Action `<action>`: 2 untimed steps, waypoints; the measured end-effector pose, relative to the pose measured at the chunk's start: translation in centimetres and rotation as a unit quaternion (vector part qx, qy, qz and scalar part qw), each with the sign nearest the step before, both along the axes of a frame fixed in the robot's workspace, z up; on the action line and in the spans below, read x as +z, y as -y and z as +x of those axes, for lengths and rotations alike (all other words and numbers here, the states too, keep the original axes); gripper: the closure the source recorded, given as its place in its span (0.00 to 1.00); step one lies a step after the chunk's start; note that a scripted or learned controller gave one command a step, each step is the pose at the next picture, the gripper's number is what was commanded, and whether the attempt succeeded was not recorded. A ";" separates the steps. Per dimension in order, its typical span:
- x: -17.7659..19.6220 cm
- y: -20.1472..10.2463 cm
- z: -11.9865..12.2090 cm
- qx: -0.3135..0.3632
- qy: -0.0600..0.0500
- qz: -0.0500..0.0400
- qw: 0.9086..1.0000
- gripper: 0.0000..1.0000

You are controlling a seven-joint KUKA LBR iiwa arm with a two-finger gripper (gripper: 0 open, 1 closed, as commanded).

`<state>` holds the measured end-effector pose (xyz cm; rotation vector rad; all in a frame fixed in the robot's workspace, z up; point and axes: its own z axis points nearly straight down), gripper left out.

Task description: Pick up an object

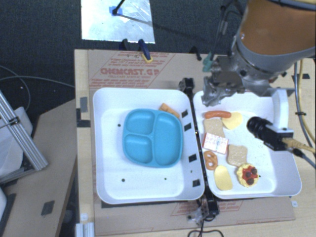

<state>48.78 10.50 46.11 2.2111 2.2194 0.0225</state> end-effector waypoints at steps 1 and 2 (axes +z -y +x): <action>-10.5 -7.3 0.2 0.003 -0.012 -0.002 1.000 1.00; 8.2 -7.6 3.1 0.001 0.001 0.002 1.000 1.00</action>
